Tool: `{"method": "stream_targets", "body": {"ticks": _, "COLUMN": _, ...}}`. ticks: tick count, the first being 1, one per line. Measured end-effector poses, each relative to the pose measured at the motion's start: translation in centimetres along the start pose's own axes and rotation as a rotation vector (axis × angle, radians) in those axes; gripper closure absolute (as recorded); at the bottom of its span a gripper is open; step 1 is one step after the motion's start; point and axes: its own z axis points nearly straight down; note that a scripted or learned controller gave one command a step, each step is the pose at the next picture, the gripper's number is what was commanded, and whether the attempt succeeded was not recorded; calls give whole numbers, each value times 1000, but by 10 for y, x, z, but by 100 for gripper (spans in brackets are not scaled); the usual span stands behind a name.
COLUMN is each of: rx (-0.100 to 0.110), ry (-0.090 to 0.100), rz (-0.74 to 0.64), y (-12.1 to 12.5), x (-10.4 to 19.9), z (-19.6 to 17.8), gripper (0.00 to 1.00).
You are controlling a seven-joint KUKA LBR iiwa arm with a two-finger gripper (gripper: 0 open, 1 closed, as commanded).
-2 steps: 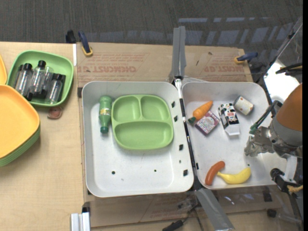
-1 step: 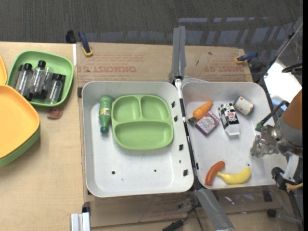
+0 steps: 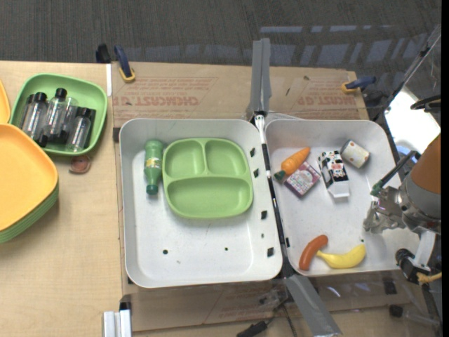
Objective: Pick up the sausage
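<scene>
The sausage [image 3: 312,251] is lying in the right bin [image 3: 319,126], near its front wall, its lower end touching the banana [image 3: 344,258]. The gripper [image 3: 379,217] is hanging over that bin's right rim, to the right of the sausage and apart from it — nothing is sitting between its fingers, and whether they are spread or pressed together I cannot tell from here. By my reckoning the arm is only beginning its approach; no grasp is under way. The next move is calling for a shift leftward over the sausage, then a descent that is closing across its middle — away from the banana at its lower end.
</scene>
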Motion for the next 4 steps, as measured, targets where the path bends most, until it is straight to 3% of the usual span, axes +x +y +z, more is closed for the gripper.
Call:
{"method": "stream_targets", "body": {"ticks": 1, "rx": -1, "ry": -1, "rz": 39, "y": 34, "x": 50, "z": -20, "gripper": 100}}
{"method": "stream_targets", "body": {"ticks": 2, "rx": 2, "ry": -1, "rz": 341, "y": -2, "x": 2, "z": 1, "gripper": 100}}
{"method": "stream_targets", "body": {"ticks": 3, "rx": 0, "ry": -1, "rz": 448, "y": 33, "x": 6, "z": 0, "gripper": 100}}
{"method": "stream_targets", "body": {"ticks": 4, "rx": 1, "ry": 0, "rz": 436, "y": 3, "x": -10, "z": 0, "gripper": 100}}
